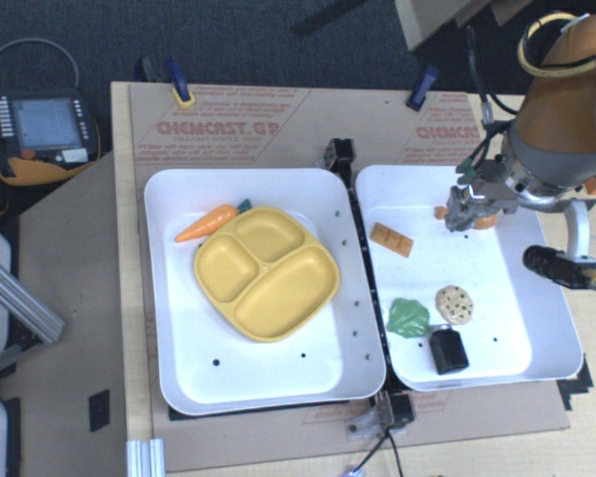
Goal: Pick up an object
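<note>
Seemingly, right bin (536,361) holds cookie (455,304), leaf (408,317), wafer (391,238).

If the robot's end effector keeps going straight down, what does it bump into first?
Probably the small orange thing at the top of the right bin. The end effector points down right beside it, over the bin floor. Depth is hard to judge from above, so it might touch the floor instead.

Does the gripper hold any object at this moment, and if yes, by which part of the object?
It cannot be told. The gripper is low in the right bin, over a small orange thing, but the view does not show that thing between the fingers.
</note>
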{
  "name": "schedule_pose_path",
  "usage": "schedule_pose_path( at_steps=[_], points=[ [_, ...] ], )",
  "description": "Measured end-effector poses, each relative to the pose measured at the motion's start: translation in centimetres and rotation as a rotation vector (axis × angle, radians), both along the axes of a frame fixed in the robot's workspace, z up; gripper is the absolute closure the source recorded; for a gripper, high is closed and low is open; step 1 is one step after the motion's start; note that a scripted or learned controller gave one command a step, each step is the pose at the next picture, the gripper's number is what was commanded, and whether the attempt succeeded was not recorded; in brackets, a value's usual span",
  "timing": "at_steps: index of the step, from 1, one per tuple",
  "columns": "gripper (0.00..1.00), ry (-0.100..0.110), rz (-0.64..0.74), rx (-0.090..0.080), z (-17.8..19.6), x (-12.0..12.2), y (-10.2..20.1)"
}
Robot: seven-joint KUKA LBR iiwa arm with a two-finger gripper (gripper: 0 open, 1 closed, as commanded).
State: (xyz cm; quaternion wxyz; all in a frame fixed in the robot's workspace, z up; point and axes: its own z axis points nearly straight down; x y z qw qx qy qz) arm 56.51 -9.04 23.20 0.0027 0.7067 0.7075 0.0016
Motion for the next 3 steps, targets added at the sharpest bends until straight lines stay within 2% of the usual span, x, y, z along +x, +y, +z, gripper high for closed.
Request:
schedule_pose_path(
  at_steps=[1, 2, 3],
  points=[
    [1.00, 0.007, 0.005, 0.004, -0.1, -0.2, 5.6],
    [1.00, 0.003, 0.006, 0.003, 0.7, 1.0, 10.9],
    [1.00, 0.008, 0.004, 0.003, -1.2, 1.8, 15.7]
  ],
)
